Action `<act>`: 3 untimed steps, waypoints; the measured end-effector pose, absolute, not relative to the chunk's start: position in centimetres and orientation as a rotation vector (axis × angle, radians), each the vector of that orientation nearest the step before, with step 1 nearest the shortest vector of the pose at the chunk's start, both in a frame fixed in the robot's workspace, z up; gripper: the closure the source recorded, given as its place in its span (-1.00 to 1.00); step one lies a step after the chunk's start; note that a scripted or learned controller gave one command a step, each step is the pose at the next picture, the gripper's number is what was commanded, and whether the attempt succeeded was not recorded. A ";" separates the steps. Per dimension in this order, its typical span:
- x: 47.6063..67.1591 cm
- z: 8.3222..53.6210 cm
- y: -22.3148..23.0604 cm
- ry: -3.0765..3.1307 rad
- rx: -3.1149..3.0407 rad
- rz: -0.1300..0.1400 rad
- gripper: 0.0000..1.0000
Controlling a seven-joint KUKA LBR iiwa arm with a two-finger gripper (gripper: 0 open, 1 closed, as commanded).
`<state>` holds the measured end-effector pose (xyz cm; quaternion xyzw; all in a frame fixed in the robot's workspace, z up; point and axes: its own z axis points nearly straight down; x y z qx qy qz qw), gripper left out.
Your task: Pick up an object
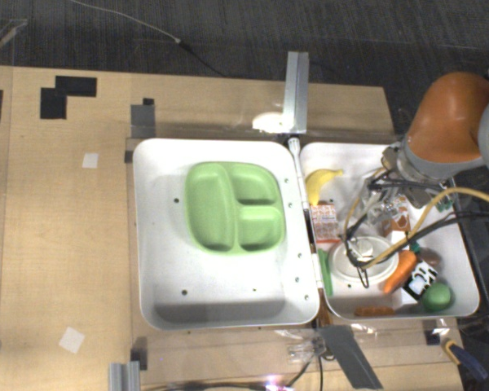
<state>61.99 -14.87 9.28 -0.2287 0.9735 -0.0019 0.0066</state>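
The right bin (469, 300) holds a heap of small things: a yellow banana (321, 181) at the far left, a red-and-white packet (323, 221), a white round dish (360, 261), an orange carrot (401, 270), a green ball (437, 295) and a black-and-white block (420, 277). My gripper (385, 210) hangs under the orange wrist band, low over the middle of this bin, among cables. It stands just right of the packet and above the dish. Wires and the wrist hide what lies directly beneath it.
The left bin (159, 243) contains a green divided tray (234, 205). A metal post (297, 88) rises behind the divider between the bins. Yellow and black cables (440, 202) loop from the wrist across the right bin. Bare wooden bench lies to the left.
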 end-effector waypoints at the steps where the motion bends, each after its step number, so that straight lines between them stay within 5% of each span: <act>1: 55.7 9.3 -20.2 3.079 -0.514 -0.009 -1.00; 2: 56.5 9.4 -13.5 3.093 -0.387 -0.009 -1.00; 3: 53.1 9.4 -16.3 3.099 -0.289 -0.011 -1.00</act>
